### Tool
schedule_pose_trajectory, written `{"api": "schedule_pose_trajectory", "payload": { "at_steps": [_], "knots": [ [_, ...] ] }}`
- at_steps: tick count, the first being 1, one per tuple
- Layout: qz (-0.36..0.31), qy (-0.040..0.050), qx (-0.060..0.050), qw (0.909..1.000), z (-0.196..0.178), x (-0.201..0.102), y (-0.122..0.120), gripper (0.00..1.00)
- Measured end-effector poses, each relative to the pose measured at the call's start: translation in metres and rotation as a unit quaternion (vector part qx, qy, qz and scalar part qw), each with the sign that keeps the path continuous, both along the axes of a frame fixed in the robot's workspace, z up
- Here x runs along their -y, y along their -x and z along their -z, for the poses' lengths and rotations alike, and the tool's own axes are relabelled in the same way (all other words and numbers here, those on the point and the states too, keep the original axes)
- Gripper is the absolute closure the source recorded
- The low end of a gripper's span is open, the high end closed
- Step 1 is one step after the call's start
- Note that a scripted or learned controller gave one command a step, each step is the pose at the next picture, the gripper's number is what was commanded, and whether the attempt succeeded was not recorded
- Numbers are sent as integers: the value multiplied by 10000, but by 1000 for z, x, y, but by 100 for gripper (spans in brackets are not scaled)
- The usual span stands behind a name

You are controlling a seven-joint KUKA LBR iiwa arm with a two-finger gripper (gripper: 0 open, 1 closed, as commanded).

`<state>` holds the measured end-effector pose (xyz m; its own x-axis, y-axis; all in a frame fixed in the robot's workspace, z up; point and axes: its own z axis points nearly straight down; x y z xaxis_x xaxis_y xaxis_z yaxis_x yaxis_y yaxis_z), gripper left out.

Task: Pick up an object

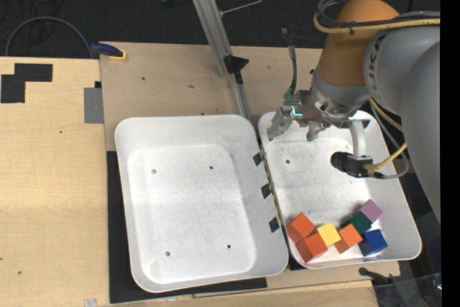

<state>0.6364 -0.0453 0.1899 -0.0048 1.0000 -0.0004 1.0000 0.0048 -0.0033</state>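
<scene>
Several coloured blocks lie bunched in the near corner of the right bin (316,169): an orange block (302,224), a red-orange one (313,246), a yellow one (328,234), another orange (350,235), a green one (359,221), a purple one (371,211) and a blue one (372,242). My gripper (297,129) hangs over the far left part of that bin, well away from the blocks. Its two fingers stand apart, open, with nothing between them.
The left bin (187,190) sits beside the right one, with black clips (264,190) along the seam between them. An aluminium bar (212,18) slants up from the bins' far edge. A black cable end (348,163) hangs near the wrist.
</scene>
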Motion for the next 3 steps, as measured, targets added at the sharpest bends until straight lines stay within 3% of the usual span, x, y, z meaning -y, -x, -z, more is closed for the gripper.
{"api": "schedule_pose_trajectory", "payload": {
  "at_steps": [1,2,3],
  "knots": [
    [3,-15,-8,10000,0,-61,12,0],
    [63,55,31,10000,31,-102,10,0],
    [83,119,69,9999,46,-106,5,0]
  ]
}}
